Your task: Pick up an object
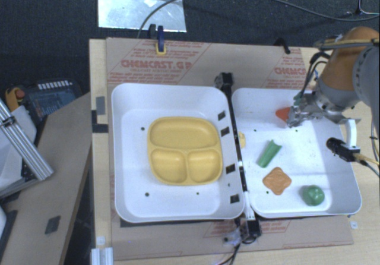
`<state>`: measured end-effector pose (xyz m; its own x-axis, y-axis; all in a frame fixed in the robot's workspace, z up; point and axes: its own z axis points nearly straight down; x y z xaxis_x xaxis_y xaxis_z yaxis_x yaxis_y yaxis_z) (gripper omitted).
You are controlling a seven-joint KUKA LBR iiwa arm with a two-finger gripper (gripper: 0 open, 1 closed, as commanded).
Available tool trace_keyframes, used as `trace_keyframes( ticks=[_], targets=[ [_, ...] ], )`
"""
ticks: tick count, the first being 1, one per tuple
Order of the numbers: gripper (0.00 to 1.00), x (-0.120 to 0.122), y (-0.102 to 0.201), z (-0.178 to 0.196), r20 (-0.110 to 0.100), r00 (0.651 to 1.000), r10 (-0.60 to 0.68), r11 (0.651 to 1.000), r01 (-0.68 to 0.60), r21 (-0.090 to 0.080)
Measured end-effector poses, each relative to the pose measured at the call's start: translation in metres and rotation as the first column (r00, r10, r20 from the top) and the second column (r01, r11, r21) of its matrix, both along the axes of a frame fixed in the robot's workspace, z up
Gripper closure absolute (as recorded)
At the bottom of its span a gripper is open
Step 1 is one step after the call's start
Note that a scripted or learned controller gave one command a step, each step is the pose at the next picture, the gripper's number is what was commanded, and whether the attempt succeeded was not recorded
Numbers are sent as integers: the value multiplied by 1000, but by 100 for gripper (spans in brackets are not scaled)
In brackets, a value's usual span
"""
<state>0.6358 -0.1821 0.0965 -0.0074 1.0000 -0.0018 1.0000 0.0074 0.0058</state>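
The orange-red object (283, 114) lies in the right bin (350, 189), up near that bin's far wall and toward its middle, and only its left part shows, since the gripper (295, 116) sits right over its right-hand edge. The gripper is low in the bin and appears to touch or overlap this object, but whether its jaws are apart, together or clamped on it I cannot tell at this size and slant; nothing clearly shows the object between them. Nearer the camera in the same bin lie three other things, all well apart from the gripper: a green stick-shaped piece (268, 154) lying tilted near the bin's middle, an orange waffle-like square (276, 180) just below it, and a round green item (313, 195) in the near right corner. A small yellow bit (241, 139) shows at the bin's left wall, beside the divider. The arm (347, 71) comes in from the right, its orange band above the grey wrist, with a black fitting (341, 148) hanging over the bin's right side. The left bin (127, 192) holds a yellow compartment tray (183, 150) lying flat in its middle, one wide section on the far side and two smaller ones on the near side. Both bins rest on a brown board printed with red lettering (155, 63).
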Motion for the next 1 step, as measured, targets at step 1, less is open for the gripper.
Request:
trace_keyframes(
  ticks=[1],
  targets=[
    [100,-5,6,59,1,1000,-2,1000,2,0]
  ],
)
